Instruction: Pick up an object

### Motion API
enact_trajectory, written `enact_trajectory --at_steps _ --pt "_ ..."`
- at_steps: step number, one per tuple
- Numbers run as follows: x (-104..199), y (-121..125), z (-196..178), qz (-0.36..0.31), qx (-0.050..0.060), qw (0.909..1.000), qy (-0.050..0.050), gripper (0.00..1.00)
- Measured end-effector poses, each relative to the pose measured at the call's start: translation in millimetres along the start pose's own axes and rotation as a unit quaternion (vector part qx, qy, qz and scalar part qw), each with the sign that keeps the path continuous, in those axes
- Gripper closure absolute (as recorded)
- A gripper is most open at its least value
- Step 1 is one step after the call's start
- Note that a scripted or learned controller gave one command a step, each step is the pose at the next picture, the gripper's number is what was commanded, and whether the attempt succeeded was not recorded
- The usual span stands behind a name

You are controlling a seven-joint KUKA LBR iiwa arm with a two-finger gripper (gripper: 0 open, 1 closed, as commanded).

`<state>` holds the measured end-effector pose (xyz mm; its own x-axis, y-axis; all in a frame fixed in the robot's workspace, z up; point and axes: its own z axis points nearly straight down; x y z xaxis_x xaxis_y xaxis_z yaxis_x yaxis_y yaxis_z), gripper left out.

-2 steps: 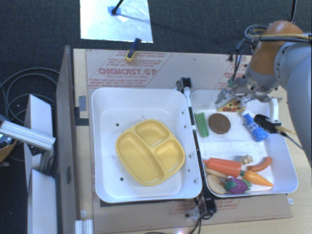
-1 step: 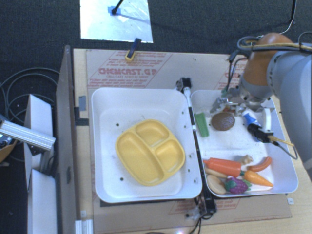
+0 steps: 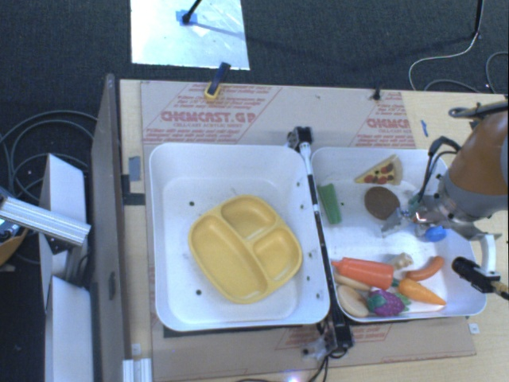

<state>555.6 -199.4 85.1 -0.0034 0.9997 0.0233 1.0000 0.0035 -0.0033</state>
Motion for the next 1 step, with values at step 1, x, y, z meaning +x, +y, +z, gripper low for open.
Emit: enact_trajectory --at_steps 1 --pt "27.0 56.9 0.4 -0.003 -0.005 0.9999 -0.012 0.0"
